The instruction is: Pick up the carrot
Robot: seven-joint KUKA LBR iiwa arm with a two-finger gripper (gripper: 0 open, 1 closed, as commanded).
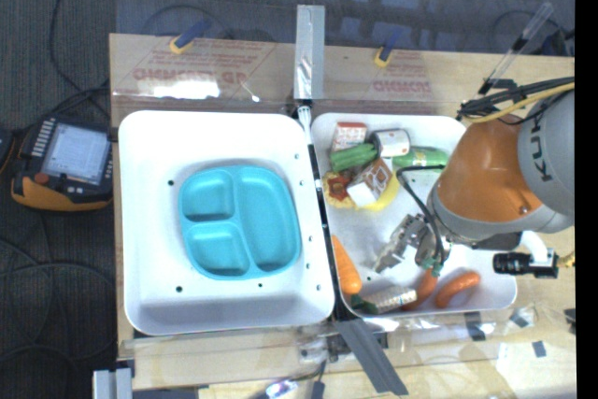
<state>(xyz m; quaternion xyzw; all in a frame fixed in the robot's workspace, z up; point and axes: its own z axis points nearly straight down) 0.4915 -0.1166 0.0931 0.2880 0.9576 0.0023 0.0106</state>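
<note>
Camera view gives me the carrot [347, 269] lying against the left wall of the right bin [505, 299], near its front corner, tip pointing toward the back. Just beside its lower end I see a dark green piece with a pale label [388, 300], and further right a second orange-red piece [455, 286] on the bin floor. My tool [404, 245] hangs over the middle of that bin, to the right of the carrot and apart from it; its fingers look spread, with nothing between them. At the back of the bin sits a heap of small packets and a green vegetable [372, 165]. On the worktop [215, 70], the left bin [149, 201] holds a blue tray [240, 218] with compartments.
</note>
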